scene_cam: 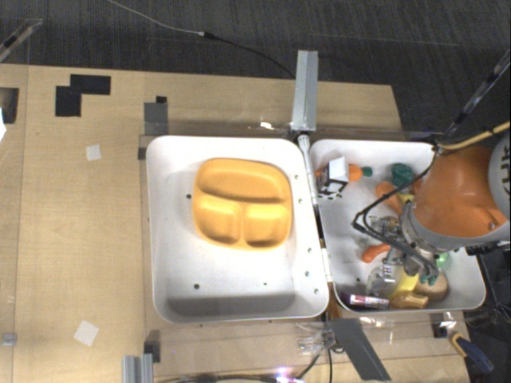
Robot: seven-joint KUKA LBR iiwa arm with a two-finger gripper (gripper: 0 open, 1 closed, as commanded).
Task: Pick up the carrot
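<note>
In the right bin, an orange carrot-like piece lies at the back next to a teal-green leafy bit, partly hidden by the arm. A second small orange piece lies mid-bin. My gripper hangs low over the front of the right bin, just right of that second orange piece and above a clutter of items. The arm's orange band covers the bin's right side. I see nothing clearly held.
A yellow divided plate sits in the left bin. The right bin also holds a small white box, a yellow item, a brown item and a dark tube. A metal post stands behind the bins.
</note>
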